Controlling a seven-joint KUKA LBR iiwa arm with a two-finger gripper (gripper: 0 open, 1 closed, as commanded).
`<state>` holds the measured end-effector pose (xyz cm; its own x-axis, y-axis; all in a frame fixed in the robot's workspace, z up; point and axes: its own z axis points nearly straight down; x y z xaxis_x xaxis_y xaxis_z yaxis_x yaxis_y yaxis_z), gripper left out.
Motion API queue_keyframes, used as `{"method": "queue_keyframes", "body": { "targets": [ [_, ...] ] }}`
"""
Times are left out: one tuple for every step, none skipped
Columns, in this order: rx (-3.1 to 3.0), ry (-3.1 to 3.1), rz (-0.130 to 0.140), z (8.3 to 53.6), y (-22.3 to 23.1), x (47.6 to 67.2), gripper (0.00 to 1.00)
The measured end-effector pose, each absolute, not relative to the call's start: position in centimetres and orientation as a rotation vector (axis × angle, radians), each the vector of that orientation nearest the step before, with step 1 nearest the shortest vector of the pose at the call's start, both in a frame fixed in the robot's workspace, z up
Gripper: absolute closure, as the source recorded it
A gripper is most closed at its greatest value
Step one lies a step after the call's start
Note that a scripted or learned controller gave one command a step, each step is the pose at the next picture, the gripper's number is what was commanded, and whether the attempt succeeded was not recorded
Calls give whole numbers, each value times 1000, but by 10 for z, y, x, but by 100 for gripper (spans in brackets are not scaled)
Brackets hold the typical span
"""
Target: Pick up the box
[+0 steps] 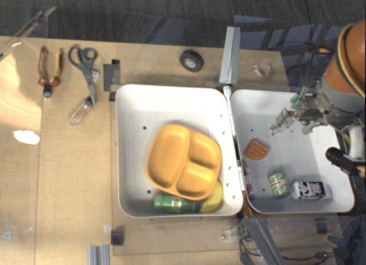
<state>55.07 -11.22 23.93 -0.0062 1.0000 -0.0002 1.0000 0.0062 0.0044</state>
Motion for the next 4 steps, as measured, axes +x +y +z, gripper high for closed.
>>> {"method": "queue_keyframes", "body": {
  "targets": [
    [2124,2312,3,184,-56,589,0],
    [2232,2205,4,160,-141,558,0],
    [2455,1959,5,174,-85,488,0],
    [2556,1819,7,271,-121,501,0]
  ]
}}
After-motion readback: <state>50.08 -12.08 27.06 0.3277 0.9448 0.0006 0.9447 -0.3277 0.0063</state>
